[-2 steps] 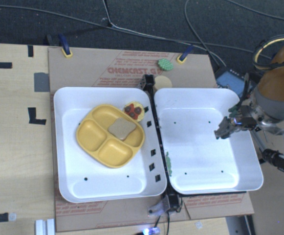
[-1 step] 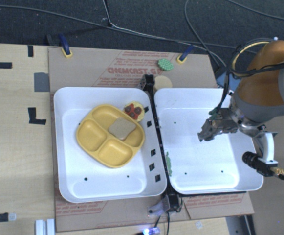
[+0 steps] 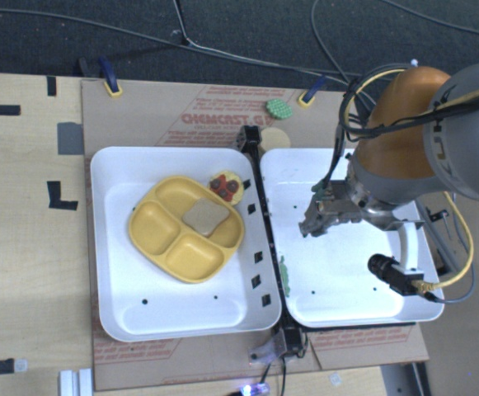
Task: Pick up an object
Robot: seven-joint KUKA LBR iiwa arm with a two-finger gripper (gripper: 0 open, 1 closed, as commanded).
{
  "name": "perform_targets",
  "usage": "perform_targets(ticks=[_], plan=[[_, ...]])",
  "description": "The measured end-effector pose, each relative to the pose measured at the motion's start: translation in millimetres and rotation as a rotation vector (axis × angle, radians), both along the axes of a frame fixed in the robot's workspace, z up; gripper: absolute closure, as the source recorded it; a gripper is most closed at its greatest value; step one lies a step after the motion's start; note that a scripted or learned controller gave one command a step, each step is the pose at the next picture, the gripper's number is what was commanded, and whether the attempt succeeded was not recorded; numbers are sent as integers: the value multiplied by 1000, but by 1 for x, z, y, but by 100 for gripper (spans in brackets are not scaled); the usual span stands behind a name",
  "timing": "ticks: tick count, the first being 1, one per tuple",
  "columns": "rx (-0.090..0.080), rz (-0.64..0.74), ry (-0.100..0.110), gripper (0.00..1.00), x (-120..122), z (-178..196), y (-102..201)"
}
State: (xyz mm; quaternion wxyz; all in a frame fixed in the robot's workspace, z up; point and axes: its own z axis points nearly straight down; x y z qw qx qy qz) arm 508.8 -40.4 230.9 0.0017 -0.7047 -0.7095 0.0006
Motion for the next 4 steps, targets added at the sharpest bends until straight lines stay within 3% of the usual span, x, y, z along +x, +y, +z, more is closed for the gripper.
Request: perform_targets(ticks=[3,4], plan=[[-1,1,-1,100,1,5,143],[-2,-4,-1,0,1,4,140]])
